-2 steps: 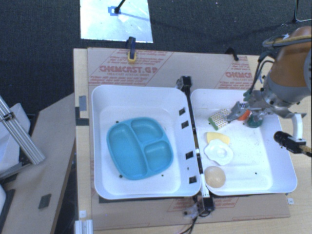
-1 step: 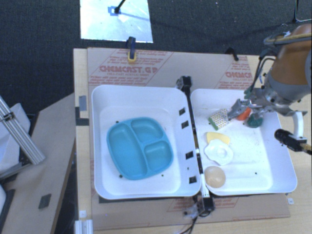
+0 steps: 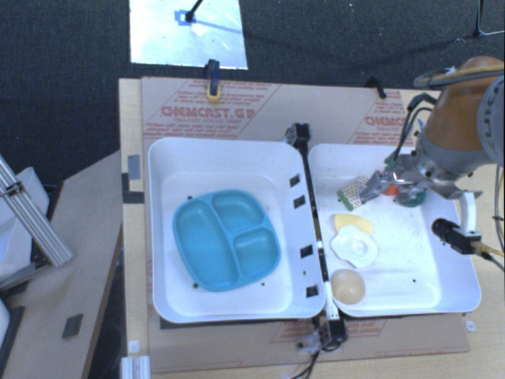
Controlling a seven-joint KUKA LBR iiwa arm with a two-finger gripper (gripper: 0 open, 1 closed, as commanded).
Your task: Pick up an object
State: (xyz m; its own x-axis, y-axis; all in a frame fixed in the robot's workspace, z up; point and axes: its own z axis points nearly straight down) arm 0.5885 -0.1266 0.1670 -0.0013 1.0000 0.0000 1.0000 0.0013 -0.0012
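The gripper (image 3: 382, 185) hangs low in the right bin (image 3: 454, 290); I cannot tell its grip. A green-patterned piece (image 3: 351, 196) lies at its nine o'clock, fried egg (image 3: 354, 247) at seven.

Grey arm (image 3: 454, 152) — orange band, black cables

Four candidate items lie in the right bin, all placed relative to the claw (image 3: 384, 181). A green-and-white speckled sponge (image 3: 353, 193) lies tilted just beside the claw's tip, on its left; contact cannot be confirmed. A yellow cheese wedge (image 3: 353, 223) lies flat, near and below the claw. A toy fried egg (image 3: 354, 247), white with pale yolk, touches the wedge's lower edge. A tan round bun (image 3: 347, 285) sits farthest below, well apart.
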